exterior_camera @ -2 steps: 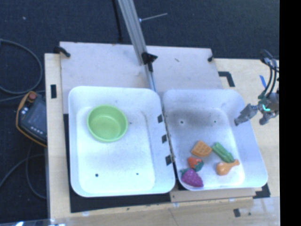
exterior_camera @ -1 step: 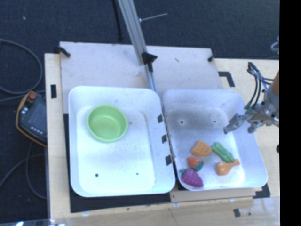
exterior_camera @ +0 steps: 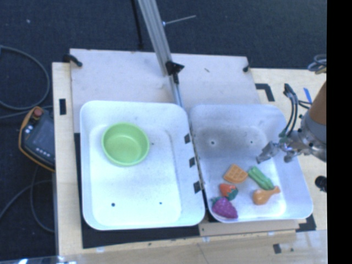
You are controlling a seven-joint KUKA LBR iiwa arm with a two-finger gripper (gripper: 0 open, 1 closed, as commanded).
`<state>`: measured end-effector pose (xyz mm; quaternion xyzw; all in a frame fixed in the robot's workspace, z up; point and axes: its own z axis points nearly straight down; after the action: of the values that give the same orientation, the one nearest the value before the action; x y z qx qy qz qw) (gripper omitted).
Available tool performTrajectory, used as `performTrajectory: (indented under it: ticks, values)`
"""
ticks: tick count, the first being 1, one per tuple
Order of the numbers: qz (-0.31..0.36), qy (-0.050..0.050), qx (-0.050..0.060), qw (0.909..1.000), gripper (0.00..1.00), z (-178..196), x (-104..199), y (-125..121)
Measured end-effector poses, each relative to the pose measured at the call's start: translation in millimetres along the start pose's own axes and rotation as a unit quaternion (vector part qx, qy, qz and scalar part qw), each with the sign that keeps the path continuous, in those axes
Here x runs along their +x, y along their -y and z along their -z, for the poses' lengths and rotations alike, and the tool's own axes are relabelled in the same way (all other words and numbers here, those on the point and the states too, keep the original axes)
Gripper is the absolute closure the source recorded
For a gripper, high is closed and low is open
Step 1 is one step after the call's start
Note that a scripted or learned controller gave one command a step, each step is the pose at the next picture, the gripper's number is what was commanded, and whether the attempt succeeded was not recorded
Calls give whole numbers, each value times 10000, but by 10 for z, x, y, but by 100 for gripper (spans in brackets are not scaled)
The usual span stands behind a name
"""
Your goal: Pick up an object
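Several toy foods lie at the front of the right bin (exterior_camera: 231,125): an orange waffle (exterior_camera: 235,174), a green pickle (exterior_camera: 260,177), an orange drumstick (exterior_camera: 265,195), a red strawberry (exterior_camera: 227,190) and purple grapes (exterior_camera: 224,207). My gripper (exterior_camera: 276,154) hangs over the right bin's right side, just above and behind the green pickle. Its fingers stand apart, open, and nothing is between them.
A light green bowl (exterior_camera: 126,143) sits in the left bin (exterior_camera: 165,202), toward its back left. A slanted metal pole (exterior_camera: 157,32) rises from behind the wall between the bins. A teach pendant (exterior_camera: 37,136) lies off the bench to the left.
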<state>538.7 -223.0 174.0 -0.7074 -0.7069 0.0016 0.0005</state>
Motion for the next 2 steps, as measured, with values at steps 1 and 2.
performTrajectory:
  ticks: [1, 2]
  values:
    - [0, -5, 10, 10000, 0, -626, 2, 46]
    - [-21, 2, -34, 10000, 100, -479, -9, 25]
